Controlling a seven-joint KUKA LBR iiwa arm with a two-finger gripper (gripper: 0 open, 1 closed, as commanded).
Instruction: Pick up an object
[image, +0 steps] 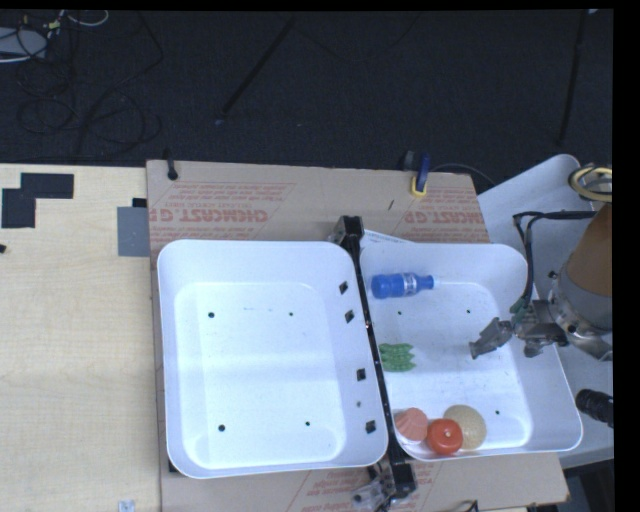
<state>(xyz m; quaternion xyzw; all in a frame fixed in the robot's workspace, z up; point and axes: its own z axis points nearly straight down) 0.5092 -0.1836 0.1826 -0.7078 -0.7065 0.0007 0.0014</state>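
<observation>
The bottle (402, 285) lies near the right bin's (512, 262) back edge. The leafy thing (396, 356) sits by its left edge. Three round things (440, 429) huddle at its front edge

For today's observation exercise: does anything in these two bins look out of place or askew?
Nothing looks damaged or spilled. The blue plastic bottle lies on its side in the right white bin, and three round pieces, pink, red and tan, huddle in its near corner.
</observation>
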